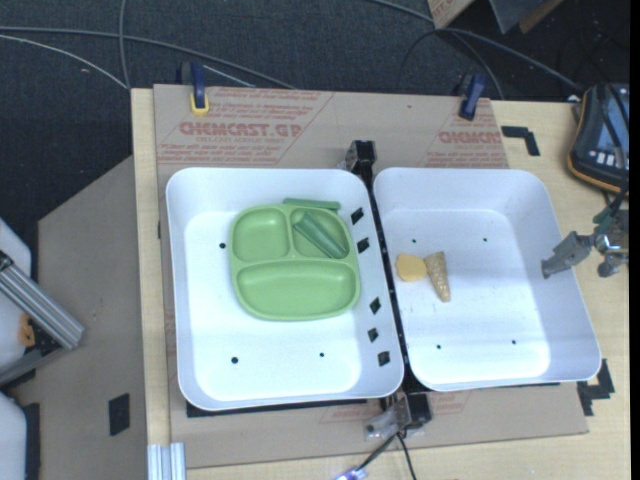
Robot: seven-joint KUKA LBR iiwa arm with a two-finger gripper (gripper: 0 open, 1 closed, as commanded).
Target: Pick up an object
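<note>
We have not picked anything yet: our gripper (pixel 578 253) sits open by the right bin's (pixel 520 363) edge, away from the yellow toy (pixel 411 267).

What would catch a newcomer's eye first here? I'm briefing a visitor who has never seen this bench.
The green plate in the left bin stands out most, bright against the white, with a green piece lying in its upper right compartment. Next come the two small yellow objects near the left wall of the right bin. The gripper sits at that bin's right rim.
</note>
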